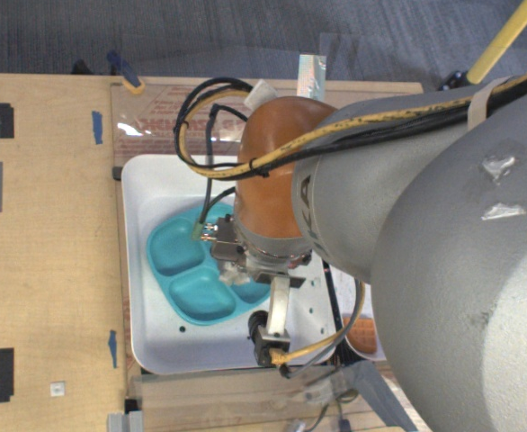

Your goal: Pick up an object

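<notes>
the arm (407, 205) reaches in over the white bin (142, 178) and hangs low inside it, its orange band (277, 165) and wrist covering much of the bin's middle and right side. the gripper (236, 264) sits beneath that wrist, just above the floor of the bin, and the wrist hides its working end, so i cannot tell its state, nor whether anything is in it.

the likeliest thing to be picked is the teal tray (187, 273), a moulded piece with two rounded hollows. it lies flat on the bin's floor toward the left wall, running from mid-bin down toward the near-left corner, its right edge tucked under the wrist. lying flat and broad, it probably offers a thin rim rather than a body to pinch, which may be why the arm descends at its edge and not its middle.

a small orange object (364, 333) shows at the bin's near-right corner, partly behind cables (200, 124). those cables loop loosely over the far edge, slack enough to let the wrist turn.

the pick looks not yet proven: nothing appears lifted clear of the floor.
</notes>
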Controlling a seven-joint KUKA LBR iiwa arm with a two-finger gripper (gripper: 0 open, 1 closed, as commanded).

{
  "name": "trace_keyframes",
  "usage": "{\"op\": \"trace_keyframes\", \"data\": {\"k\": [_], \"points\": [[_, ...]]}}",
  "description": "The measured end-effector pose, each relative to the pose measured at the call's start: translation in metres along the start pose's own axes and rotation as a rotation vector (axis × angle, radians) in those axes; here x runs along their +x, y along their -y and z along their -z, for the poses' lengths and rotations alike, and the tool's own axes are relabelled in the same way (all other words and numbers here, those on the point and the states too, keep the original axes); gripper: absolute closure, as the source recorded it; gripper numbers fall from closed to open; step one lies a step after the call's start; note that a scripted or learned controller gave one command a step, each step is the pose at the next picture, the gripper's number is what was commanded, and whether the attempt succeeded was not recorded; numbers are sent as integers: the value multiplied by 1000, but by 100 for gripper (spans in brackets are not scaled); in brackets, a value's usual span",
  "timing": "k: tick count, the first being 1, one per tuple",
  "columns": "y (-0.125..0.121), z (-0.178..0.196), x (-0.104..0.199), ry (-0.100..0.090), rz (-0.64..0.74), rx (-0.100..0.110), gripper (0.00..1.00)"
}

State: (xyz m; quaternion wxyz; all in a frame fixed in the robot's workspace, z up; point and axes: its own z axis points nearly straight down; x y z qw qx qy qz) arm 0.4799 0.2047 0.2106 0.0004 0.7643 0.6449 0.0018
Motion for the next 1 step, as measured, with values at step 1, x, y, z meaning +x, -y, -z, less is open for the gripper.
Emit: {"op": "trace_keyframes", "data": {"k": [1], "points": [[-7, -91, 21, 7, -297, 10, 100]]}}
